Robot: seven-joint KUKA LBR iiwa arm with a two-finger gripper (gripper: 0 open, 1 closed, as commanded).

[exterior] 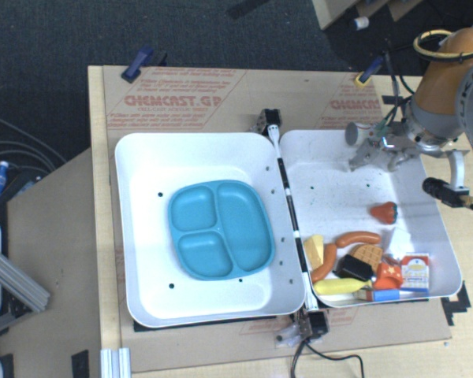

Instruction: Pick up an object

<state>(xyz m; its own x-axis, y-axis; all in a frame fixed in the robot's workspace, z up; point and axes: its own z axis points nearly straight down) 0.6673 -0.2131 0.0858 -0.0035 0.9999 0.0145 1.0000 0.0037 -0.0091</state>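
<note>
Board (173, 93) reads "CHEMCAST", reversed. Gripper (370, 150) at 12 o'clock in right bin (331, 179), fingers unreadable, can't tell. Toy pile (363, 266) at 6 overlaps, hard to separate.

You're looking at a robotics lab: clamped bench (221, 93), loose cables (16, 144) on dark carpet, toy food (370, 270) in a bin (331, 164)

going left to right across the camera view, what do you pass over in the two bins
Left bin → blue tray → right bin → yellow wedge → sausage → red piece → carton.
</note>
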